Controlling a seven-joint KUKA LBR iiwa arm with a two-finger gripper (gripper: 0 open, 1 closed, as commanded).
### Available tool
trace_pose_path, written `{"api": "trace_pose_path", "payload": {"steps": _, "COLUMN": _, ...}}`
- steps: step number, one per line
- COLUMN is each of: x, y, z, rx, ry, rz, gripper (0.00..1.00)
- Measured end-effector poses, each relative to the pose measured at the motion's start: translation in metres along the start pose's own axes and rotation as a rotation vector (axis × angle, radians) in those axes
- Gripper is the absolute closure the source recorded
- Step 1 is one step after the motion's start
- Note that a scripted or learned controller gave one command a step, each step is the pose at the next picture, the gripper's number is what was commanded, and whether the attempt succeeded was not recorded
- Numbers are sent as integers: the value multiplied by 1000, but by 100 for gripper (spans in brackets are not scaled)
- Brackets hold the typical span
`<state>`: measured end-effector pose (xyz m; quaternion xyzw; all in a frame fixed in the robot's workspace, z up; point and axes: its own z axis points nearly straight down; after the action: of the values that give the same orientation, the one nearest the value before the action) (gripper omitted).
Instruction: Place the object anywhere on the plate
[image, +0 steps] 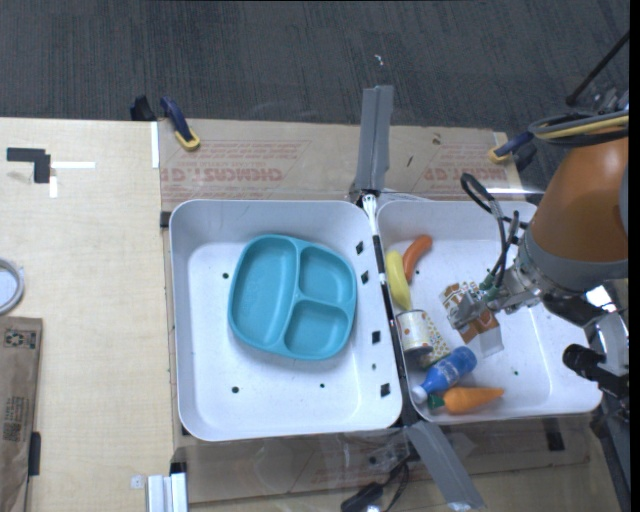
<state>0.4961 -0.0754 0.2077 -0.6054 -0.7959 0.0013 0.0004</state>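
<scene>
Orange toy carrot (472, 399) lies nearest the camera, at the front wall of the right bin (530, 395), just below the gripper (470, 308); its long axis runs roughly left to right. A blue bottle (447, 370) lies tilted just above it, beside a metal can (418, 335) left of the fingers. Whether the fingers are wide or closed on anything cannot be told; the gripper sits low in the right bin amid a brown-and-white clutter. A yellow banana (398, 279) lies along the bin's left wall, upper left of the fingers, long axis near to far. Beyond it an orange pepper-like piece (416, 252) slants up to the right. The left bin (200, 300), well left of the fingers, holds a teal three-compartment plate (294, 297).
</scene>
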Motion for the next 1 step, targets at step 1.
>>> {"api": "trace_pose_path", "payload": {"steps": 1, "x": 35, "y": -9, "z": -7, "rx": -1, "ry": 1, "rz": -303, "gripper": 100}}
